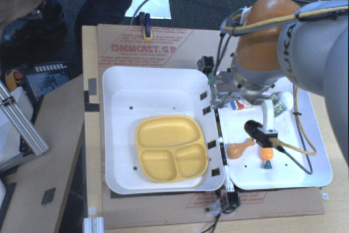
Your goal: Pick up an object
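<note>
My gripper (222, 95) hangs low over the back left corner of the right bin (305, 172), close to the wall between the two bins. The grey arm and its orange band cover much of that bin. A small red and blue object (235, 103) lies just beneath the wrist, partly hidden. An orange pear-shaped piece (239, 149) rests near the bin's front left. A small orange object with a teal tip (266, 156) sits to its right. A white and green tube (281, 103) lies at the back, beside the arm.
The left bin (117, 117) holds a yellow divided plate (170, 147). A person stands beyond the bench at the top left. Cardboard lies under both bins.
</note>
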